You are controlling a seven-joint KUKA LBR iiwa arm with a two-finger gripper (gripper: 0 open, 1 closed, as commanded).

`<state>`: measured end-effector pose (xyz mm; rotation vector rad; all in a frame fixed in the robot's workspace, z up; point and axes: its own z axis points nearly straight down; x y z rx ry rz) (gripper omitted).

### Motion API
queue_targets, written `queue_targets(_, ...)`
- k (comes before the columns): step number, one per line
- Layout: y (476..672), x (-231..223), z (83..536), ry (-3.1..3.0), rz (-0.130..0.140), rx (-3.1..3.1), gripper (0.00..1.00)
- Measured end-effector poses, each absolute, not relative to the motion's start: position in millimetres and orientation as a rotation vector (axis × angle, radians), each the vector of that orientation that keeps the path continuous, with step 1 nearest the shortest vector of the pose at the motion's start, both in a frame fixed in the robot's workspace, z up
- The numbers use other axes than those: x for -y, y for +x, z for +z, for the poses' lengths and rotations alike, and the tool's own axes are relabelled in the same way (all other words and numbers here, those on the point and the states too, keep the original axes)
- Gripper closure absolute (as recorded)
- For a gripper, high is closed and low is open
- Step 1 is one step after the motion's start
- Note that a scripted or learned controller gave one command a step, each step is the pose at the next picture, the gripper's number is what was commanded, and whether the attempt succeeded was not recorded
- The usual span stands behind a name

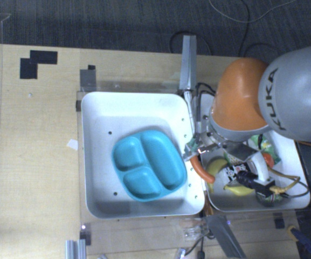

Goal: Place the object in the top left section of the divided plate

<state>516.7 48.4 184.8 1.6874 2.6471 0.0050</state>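
Camera view, blue divided plate (150,163) mid left bin (96,117), arm over right bin (295,198), finger state unclear

A pale wooden table (31,161) fills most of the view, its surface lit evenly with a bright streak of glare near the left edge. Black square markers (36,62) sit on its upper left part. Beyond the table's far edge lies dark grey carpeted floor (90,9), where a thin pale cable (236,7) loops across at the upper right.
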Motion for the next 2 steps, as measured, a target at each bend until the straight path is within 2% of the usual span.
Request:
queue_targets(1, 487.7, -126.4, 198.2, 1.440, 0.006, -2.789, 1.00)
queue_targets(2, 487.8, -126.0, 198.3, 1.442, 0.006, -2.788, 0.00)
